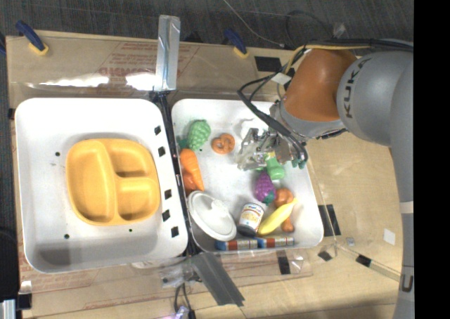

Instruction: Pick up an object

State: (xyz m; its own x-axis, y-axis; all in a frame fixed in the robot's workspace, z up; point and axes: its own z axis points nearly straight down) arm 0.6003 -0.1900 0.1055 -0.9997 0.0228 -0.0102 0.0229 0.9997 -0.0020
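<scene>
- Pincer point(254, 150) hung low in the right bin point(211, 108), beside purple grapes point(264, 185).
- I couldn't tell its grip state.

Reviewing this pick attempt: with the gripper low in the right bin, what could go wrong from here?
1. The gripper sits among crowded toys: a small green block and a purple grape bunch lie just beside it, so it may nudge or grab the wrong one.
2. The yellow plastic banana and small labelled can are packed near the bin's corner, so a shoved toy could jam there.
</scene>
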